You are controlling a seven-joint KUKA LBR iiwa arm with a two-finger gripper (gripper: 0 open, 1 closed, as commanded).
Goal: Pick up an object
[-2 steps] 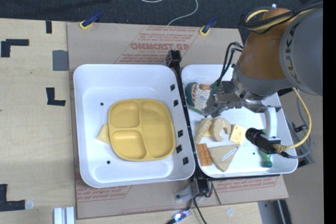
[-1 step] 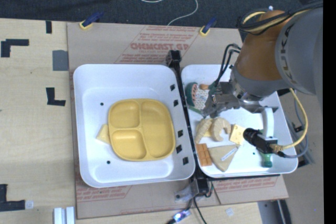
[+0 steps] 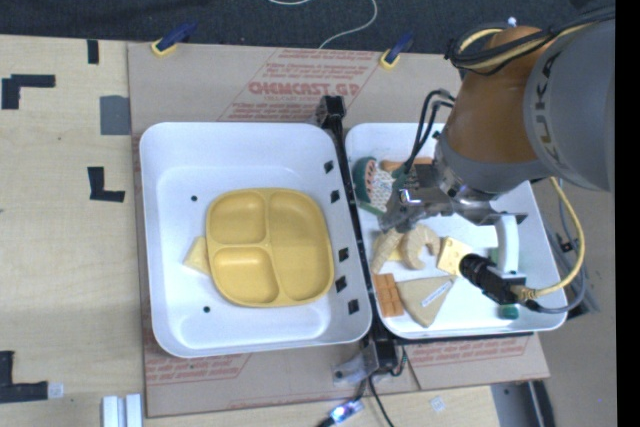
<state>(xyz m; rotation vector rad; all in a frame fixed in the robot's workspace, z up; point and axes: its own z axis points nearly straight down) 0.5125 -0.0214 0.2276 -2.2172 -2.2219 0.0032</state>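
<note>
So the arm (image 3: 520,105) comes in from the right and hangs low over the right bin (image 3: 540,315), with the gripper (image 3: 408,200) down near that bin's left side, right above the clutter. Can't tell how the gripper is set from this angle. Under and beside it sit some pale curved pieces (image 3: 405,248), a tan wedge (image 3: 425,298), a small orange block (image 3: 387,294) and a red-and-white packet (image 3: 377,183) by the divider. The left bin (image 3: 165,165) has a yellow sectioned tray (image 3: 270,247) lying flat in the middle, with a tan bit (image 3: 196,255) poking out at its left edge.
</note>
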